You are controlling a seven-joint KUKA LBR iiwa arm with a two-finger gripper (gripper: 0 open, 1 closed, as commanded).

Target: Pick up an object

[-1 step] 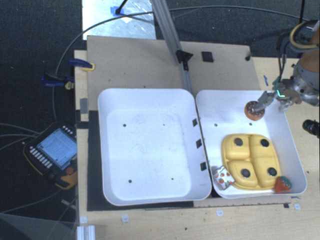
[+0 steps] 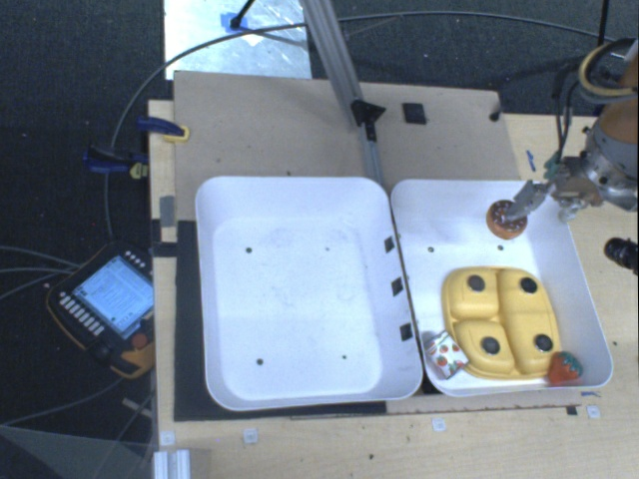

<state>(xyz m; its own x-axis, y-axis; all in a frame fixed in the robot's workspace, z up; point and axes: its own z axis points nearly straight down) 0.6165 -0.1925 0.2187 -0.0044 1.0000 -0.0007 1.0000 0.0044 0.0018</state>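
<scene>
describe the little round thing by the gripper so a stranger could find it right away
Look in the right bin, at its far edge above the yellow block. The small brown ring lies there under the gripper. It is the only round, dark piece in the bin.

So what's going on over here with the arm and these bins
A robot arm reaches in from the right, its pincer down at a small brown round object near the back of the right bin. Whether it has a grip is unclear. A yellow four-part tray, a small patterned item and a red piece also lie in that bin.
</scene>
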